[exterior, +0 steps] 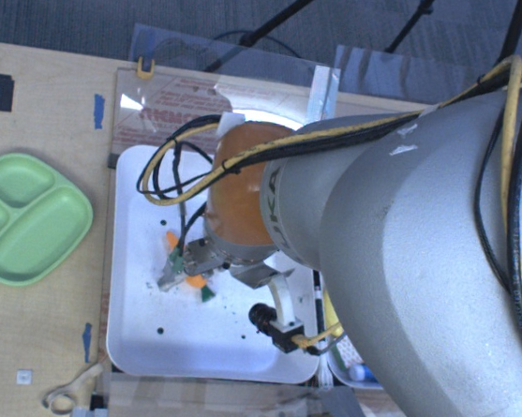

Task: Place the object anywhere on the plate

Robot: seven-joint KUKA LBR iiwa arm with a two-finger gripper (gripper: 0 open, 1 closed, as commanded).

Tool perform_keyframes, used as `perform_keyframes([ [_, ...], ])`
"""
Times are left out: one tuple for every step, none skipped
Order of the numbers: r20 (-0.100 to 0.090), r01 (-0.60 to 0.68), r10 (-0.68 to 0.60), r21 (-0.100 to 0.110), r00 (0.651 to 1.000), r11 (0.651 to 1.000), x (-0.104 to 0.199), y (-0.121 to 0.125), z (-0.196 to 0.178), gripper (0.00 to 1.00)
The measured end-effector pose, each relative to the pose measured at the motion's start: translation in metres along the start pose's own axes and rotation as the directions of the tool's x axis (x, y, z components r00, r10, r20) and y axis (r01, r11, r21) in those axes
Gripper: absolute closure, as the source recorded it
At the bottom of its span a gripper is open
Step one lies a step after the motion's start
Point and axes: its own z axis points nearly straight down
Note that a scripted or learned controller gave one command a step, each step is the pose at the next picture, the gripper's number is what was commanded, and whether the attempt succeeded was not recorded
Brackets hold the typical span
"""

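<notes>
A green three-compartment plate (pixel 20 217) lies on the bench at the far left, outside the bins. The grey arm with its orange band reaches into the left white bin (pixel 133 329). My gripper (pixel 174 272) is low over the bin floor, left of the bin's centre. Small orange pieces (pixel 196 282) and a green bit (pixel 207 293) lie right beside the gripper tip. Another orange piece (pixel 171 239) lies just above it. The arm hides whether anything sits between the fingers.
Black and yellow cables loop over the bin's upper half. A black fitting (pixel 263 318) hangs from the arm over the bin's lower middle. Dark specks dot the bin floor. Blue tape marks and black corner marks sit on the bench around the plate.
</notes>
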Motion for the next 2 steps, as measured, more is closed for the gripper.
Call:
perform_keyframes([
  [0.004,-0.631,0.631,0.002,0.776,0.776,-0.045,0.043,0.01,0.0],
  [0.003,-0.575,0.575,0.004,0.818,0.818,-0.07,0.039,0.01,0.0],
])
